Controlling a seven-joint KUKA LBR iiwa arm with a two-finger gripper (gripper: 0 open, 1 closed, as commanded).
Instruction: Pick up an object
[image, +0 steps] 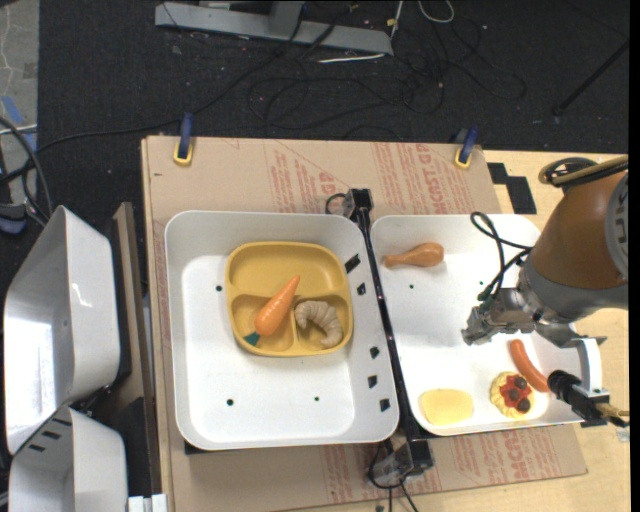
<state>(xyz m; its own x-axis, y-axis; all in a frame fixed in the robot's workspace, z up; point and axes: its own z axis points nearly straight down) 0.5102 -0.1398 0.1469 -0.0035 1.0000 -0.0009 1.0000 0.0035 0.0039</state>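
The hand (478, 328) hangs just left of the toy sausage (528, 363); I cannot tell if it is open, so it may grab air

A brown board (300, 175) covers the table, held at its far edge by two yellow clamps (182, 152). Two white bins sit side by side on it, the left bin (200, 400) and the right bin (440, 290). Black cables (300, 70) trail across the dark floor beyond.
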